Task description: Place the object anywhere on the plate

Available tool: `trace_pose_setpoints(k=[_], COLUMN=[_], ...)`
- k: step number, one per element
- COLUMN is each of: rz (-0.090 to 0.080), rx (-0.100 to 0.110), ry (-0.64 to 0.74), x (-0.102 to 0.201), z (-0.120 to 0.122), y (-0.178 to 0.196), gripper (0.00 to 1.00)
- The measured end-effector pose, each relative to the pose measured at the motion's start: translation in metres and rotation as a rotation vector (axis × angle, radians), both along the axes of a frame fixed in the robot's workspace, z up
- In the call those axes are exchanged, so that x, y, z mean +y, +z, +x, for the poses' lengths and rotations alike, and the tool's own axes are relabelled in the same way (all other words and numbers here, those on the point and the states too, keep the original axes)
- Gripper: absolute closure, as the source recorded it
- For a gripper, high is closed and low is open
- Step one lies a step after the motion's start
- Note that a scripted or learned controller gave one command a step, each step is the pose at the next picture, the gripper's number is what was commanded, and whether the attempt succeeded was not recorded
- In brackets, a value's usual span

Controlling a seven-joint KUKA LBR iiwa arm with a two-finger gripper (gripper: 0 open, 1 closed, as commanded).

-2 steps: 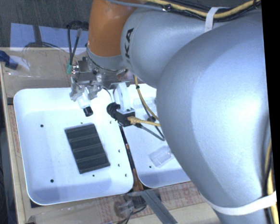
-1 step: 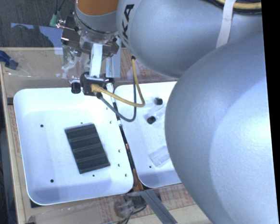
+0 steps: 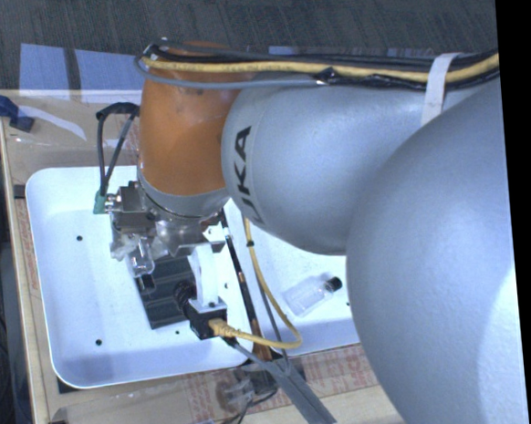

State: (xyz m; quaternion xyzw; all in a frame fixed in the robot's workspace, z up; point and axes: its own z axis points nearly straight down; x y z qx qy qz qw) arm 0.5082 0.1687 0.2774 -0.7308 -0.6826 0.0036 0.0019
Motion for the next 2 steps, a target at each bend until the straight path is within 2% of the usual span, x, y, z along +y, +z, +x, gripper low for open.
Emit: trace_pose_setpoints(k=[1, 2], rz=[-0.001, 0.000], rx=[-0.003, -0.002], ry=[-0.283, -0.204], x=[-0.135, -0.080], z=[-0.032, 0.051], y=[-0.035, -0.049], gripper=[1.00, 1.00])
